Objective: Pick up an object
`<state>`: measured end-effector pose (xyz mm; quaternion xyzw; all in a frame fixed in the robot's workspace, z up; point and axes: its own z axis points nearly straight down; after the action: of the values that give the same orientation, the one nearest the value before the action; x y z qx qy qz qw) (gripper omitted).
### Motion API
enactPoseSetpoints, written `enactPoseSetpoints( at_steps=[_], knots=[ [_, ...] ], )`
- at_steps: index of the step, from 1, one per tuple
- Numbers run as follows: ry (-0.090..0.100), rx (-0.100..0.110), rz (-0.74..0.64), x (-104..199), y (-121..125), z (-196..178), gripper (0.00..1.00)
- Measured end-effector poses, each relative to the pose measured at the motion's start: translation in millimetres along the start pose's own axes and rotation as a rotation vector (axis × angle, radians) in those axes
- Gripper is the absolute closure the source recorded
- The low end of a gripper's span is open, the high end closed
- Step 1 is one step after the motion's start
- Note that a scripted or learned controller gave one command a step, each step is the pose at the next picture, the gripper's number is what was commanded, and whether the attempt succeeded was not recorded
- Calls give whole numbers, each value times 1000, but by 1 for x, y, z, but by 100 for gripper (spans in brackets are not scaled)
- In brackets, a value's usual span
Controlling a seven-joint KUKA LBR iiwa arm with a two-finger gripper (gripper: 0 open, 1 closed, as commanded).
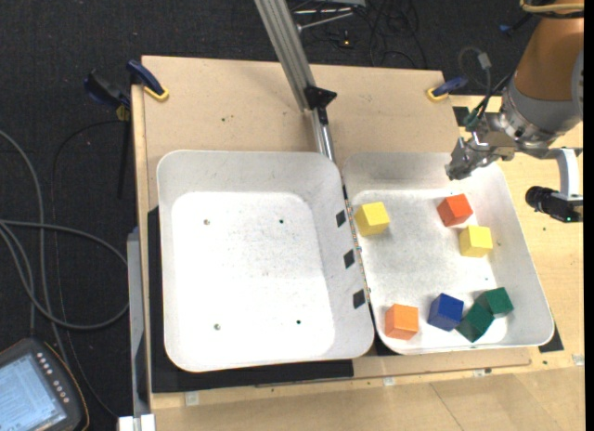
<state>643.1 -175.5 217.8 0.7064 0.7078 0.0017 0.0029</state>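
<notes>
I see the tabletop (241, 104) spread well out to the left of and below the jaws (459, 169), a tan board carrying both bins; the left bin (176, 188) lies far to the left of the jaws, across the divide; the right bin (408, 174) sits directly under them, with the jaws hanging over its upper right corner; the arm (548, 58) rises up and to the right of the jaws, its orange band above the grey wrist; a slanted metal pole (283, 34) runs from the top of the view down to the gap between the bins, well to the left of the jaws; I cannot tell how far the jaws stand apart, the tip being a dark blur, and I see nothing in them; the blocks lie loose in the right bin; nearest, just below the jaws, is the red-orange block (454, 210); a yellow block (476, 241) rests a little further below; another yellow block (372, 218) lies down and to the left; far below the jaws, along the near wall, sit an orange block (401, 320), a blue block (445, 311), and two green blocks (498, 301) (477, 320) touching each other, the lower one beside the blue.
</notes>
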Motion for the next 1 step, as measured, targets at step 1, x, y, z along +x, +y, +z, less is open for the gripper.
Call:
enactPoseSetpoints(
  at_steps=[1],
  knots=[
    [1,7,0,1,0,18,100]
  ],
)
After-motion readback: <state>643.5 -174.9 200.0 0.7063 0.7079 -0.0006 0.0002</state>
